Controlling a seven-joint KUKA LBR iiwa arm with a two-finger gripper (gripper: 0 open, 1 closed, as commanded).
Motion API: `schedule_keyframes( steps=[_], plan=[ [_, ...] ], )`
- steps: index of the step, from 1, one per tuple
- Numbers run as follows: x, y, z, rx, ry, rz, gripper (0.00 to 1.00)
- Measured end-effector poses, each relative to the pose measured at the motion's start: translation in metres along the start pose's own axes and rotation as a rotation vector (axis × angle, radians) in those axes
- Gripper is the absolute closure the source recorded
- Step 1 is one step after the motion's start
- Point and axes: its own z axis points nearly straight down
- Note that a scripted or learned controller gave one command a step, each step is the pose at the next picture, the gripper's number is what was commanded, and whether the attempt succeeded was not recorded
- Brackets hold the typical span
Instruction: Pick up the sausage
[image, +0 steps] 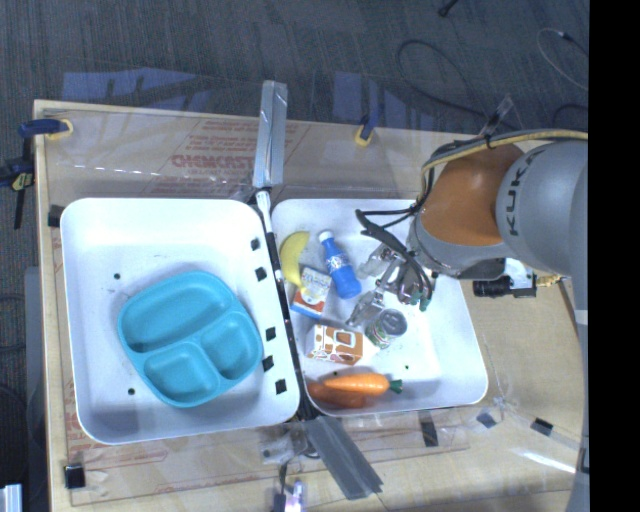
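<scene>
My gripper (390, 283) hangs over the middle of the right bin (455, 345), reaching in from the right under the orange wrist band. Just below it lies a small silver can (388, 323). A long orange item with a green tip (350, 388), carrot-like in shape, rests along the bin's near wall, well apart from the gripper. None of the items is clearly recognisable as a sausage.
The right bin also holds a yellow banana (291, 256), a blue bottle (339, 268), a small carton (312, 292) and an orange-and-white box (335, 344). A blue divided tray (190, 337) lies in the left bin (90, 250).
</scene>
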Motion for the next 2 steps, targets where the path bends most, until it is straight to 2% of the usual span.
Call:
schedule_keyframes(
  steps=[1,2],
  plan=[
    [-0.003,0.002,0.012,0.000,0.002,-0.060,0.00],
    [-0.022,0.009,0.015,0.000,-0.001,0.076,0.00]
  ],
)
